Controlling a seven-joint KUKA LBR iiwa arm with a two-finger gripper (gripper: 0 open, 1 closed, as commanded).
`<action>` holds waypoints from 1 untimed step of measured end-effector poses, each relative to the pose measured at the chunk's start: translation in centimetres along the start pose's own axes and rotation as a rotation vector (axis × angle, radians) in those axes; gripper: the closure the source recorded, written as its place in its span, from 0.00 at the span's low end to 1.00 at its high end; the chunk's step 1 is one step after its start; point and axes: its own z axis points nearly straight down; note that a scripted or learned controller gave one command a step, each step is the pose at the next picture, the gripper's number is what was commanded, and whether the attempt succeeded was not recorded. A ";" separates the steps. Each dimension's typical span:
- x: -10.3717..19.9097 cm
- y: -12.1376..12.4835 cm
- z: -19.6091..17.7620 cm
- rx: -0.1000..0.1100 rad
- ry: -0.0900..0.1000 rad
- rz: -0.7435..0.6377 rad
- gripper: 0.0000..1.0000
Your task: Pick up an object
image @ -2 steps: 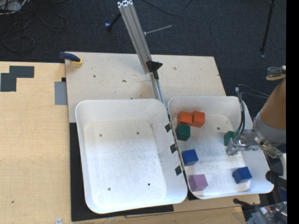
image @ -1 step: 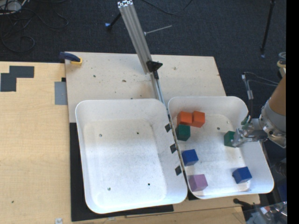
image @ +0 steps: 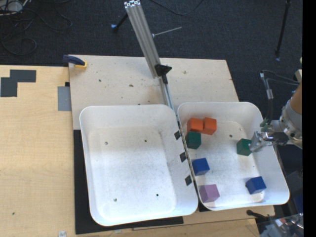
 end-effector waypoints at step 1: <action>4.1 2.2 -0.1 0.003 0.002 -0.001 1.00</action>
